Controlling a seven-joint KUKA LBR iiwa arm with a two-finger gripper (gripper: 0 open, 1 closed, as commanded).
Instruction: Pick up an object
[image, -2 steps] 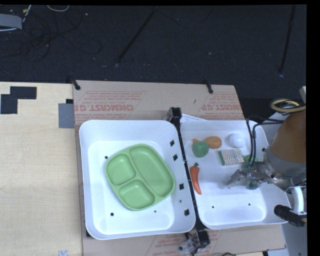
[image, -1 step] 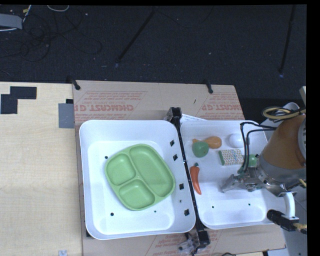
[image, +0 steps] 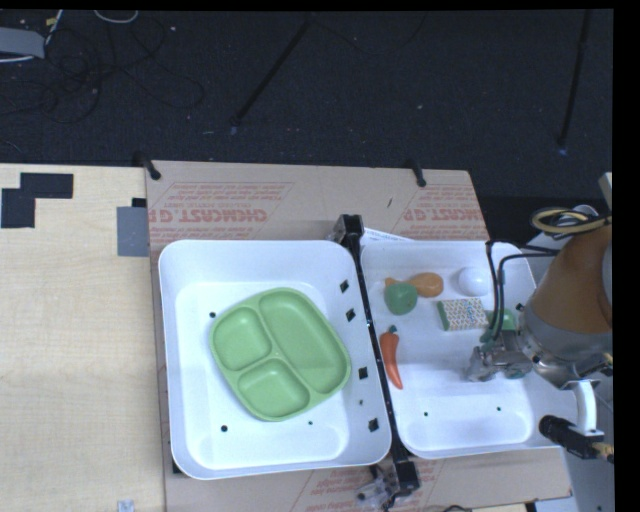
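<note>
Two white bins are seen side by side on a cardboard sheet (image: 300, 200), with a black divider (image: 368, 340) between them taken here as the landmark. The left bin (image: 190, 420) lies directly left of the divider. A green plate (image: 278, 352) with three compartments is laid flat in it, a short way left of the divider and slightly turned.

The right bin (image: 470, 435) lies directly right of the divider. The arm (image: 575, 300) is brought in from the right, far from the divider, its orange band shown above the grey wrist. The gripper (image: 490, 362) is lowered over the bin floor, well right of the divider and near the bin's right side. Whether its fingers are apart or closed cannot be told, and nothing can be made out between them.

The small objects are gathered in the upper half of the right bin. A patterned block (image: 461, 314) is placed well right of the divider, just above and left of the gripper. An orange piece (image: 424, 285) is set near the divider's upper stretch, with a green ball (image: 401, 298) touching it on the lower left. A white ball (image: 472, 281) is found further right, above the block. A carrot (image: 390, 358) is laid just right of the divider, pointing down, its green top uppermost.
</note>
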